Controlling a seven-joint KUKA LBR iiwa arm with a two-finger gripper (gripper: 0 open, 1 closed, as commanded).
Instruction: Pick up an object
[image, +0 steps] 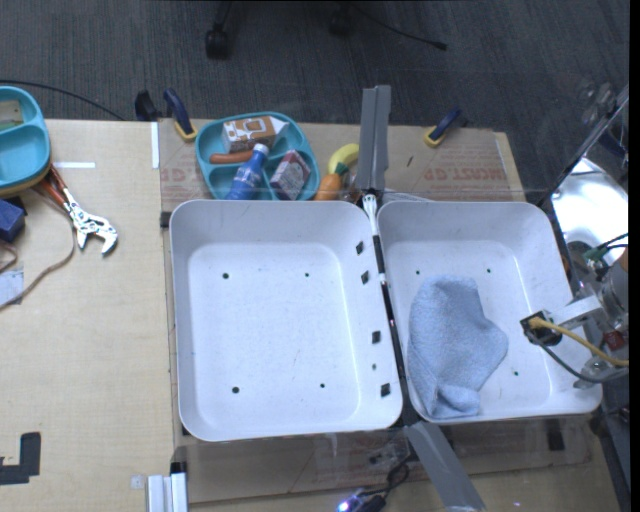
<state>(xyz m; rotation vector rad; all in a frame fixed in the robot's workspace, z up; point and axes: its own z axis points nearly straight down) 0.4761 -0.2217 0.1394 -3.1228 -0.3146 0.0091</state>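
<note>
A crumpled grey-blue cloth (455, 345) lies in the right white bin (530, 235), in its front middle part. It is the one loose object in that bin. To its left stands the other white bin (200, 300). Some of the arm's hardware (605, 300) shows at the right edge of the view. From there a tan cable ends in a small black and yellow tip (540, 327), which hangs over the right bin's right side, a little way from the cloth.
Behind the bins a teal tray (212, 160) holds a blue bottle (245, 172), a small box and other toy foods. A banana (343, 158) lies beside it. A grey post (375, 135) rises between the bins. A wrench (88, 228) and a teal dish (20, 135) sit at the left.
</note>
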